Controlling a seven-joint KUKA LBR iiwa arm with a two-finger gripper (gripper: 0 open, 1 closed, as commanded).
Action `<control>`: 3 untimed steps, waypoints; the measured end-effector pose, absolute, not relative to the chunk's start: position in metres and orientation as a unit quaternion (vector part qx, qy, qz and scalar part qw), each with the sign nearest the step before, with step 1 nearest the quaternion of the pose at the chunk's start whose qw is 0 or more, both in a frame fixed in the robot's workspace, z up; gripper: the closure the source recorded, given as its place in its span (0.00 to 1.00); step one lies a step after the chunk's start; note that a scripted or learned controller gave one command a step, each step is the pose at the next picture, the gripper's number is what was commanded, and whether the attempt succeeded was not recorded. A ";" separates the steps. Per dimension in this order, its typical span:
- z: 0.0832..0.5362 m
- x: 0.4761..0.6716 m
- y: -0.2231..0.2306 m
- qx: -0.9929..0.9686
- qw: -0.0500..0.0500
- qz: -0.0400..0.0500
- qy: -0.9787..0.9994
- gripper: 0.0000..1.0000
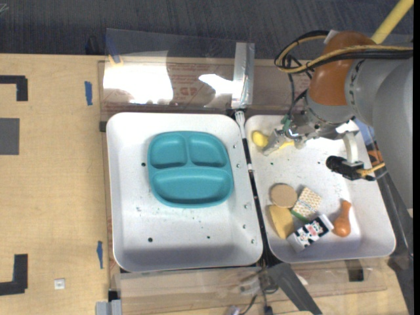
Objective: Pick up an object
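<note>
My gripper (287, 135) is low in the far left part of the right bin (377, 241). It is right at a yellow object (260, 139) that lies near the bin's back left corner, and the yellow piece stretches under the gripper's tip. Whether the gripper touches or holds it is hidden by the wrist. Toward the front of the same bin lie a round tan disc (283, 193), a yellow wedge (282, 221), a patterned square piece (307, 203), a black-and-white box (310, 231) and an orange carrot-shaped toy (342, 218).
The left bin (125, 241) holds a teal divided plate (190, 168) in its middle. The grey arm with its orange band (335, 77) reaches over the right bin's back right corner. The middle of the right bin's floor is bare.
</note>
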State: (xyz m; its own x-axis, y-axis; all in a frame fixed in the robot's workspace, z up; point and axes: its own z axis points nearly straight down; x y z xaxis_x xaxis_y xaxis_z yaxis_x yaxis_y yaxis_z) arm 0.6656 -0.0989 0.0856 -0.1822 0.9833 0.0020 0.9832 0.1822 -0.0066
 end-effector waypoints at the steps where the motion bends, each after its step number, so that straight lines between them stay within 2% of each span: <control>1: 0.097 0.666 -0.100 -0.639 0.002 0.003 -0.769 1.00; 2: 0.087 0.660 -0.137 -0.589 -0.001 -0.001 -0.808 1.00; 3: 0.086 0.659 -0.137 -0.589 -0.001 -0.001 -0.808 0.00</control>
State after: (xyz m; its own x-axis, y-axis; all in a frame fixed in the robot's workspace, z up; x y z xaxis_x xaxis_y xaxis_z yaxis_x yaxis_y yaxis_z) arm 0.6594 -0.1365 0.0864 -0.3056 0.9522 -0.0006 0.9522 0.3056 0.0021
